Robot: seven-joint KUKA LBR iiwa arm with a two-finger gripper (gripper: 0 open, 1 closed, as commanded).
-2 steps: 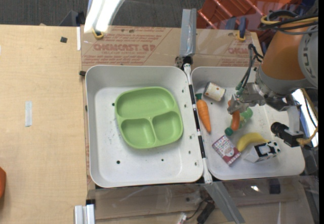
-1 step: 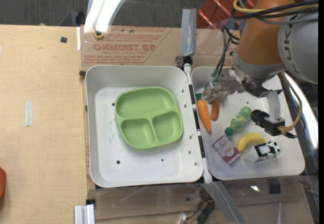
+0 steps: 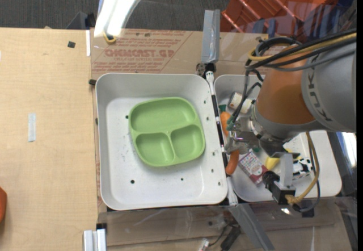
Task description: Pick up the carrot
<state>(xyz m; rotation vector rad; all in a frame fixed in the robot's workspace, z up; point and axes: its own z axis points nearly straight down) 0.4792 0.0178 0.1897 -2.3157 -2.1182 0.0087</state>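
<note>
Left, a bin (image 3: 113, 147) holds a green tray (image 3: 166, 130). Right bin (image 3: 332, 184): carrot (image 3: 231, 162) and clutter, mostly hidden beneath the arm (image 3: 295, 96); gripper (image 3: 241, 136) state unclear.

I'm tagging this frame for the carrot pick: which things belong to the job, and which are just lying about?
Part of the job:
carrot, at the right bin's left edge
gripper, low over that bin

Just lying about:
green divided plate in the left bin
small packet
yellow item
</note>
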